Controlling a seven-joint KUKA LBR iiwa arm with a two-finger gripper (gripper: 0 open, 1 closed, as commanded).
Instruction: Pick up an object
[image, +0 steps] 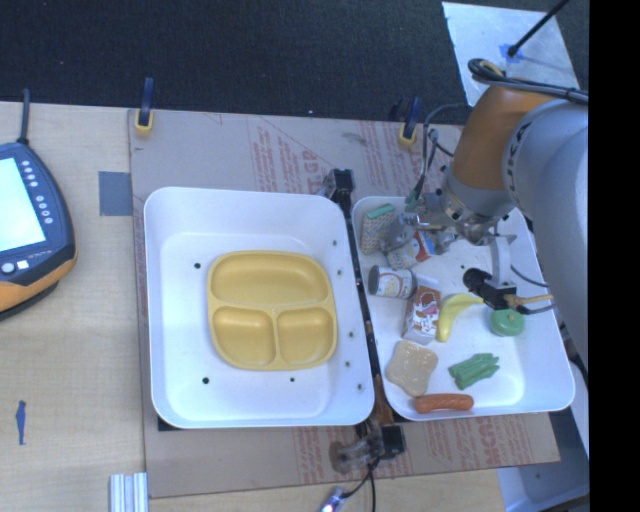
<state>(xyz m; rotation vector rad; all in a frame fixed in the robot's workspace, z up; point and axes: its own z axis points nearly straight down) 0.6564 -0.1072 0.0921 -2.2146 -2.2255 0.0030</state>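
**Reaching into the toy bin**

Light wooden surface (80, 400) with a brown cardboard sheet under two shallow white bins. Left white bin (165, 300) holding a yellow plastic tray with three sections (270, 308). Right white bin (540, 385) full of small toy foods. Grey arm with an orange band (500, 130) coming in from the right. Hand (425, 225) low over the far end of the right bin, just beside a small grey-green packet (377, 230). Hard to tell how far open, or whether anything is caught in it. Probably early in the job: nothing seen lifted yet, so gripping and raising left to do. Yellow toy banana (456, 312) lying flat mid-bin, long side running near-to-far, tips bending right. Red toy sausage (443, 403) lying left to right at the near edge.
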